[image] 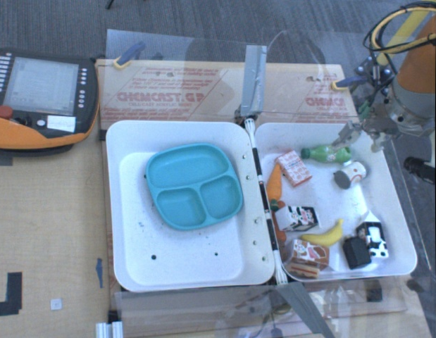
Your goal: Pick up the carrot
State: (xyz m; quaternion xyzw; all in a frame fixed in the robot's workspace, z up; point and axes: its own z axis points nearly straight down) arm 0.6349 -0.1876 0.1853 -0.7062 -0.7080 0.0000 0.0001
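Observation:
The carrot (275, 182) is orange with a green tip and lies lengthwise against the left wall of the right bin (394, 189). My gripper (360, 138) hangs at the bin's far right corner, just above and to the right of a green bottle (325, 153). Its fingers (342, 137) are spread, open, with nothing between them. The carrot is well to the gripper's left and nearer the camera, with a red carton (294, 167) between the two.
The right bin also holds a grey-and-white piece (350, 174), a black-and-white carton (300, 218), a banana (325, 234), a brown snack (307, 258), a black block (356, 252). A teal divided plate (195, 186) lies in the left bin (126, 189). A teach pendant (41, 101) rests far left.

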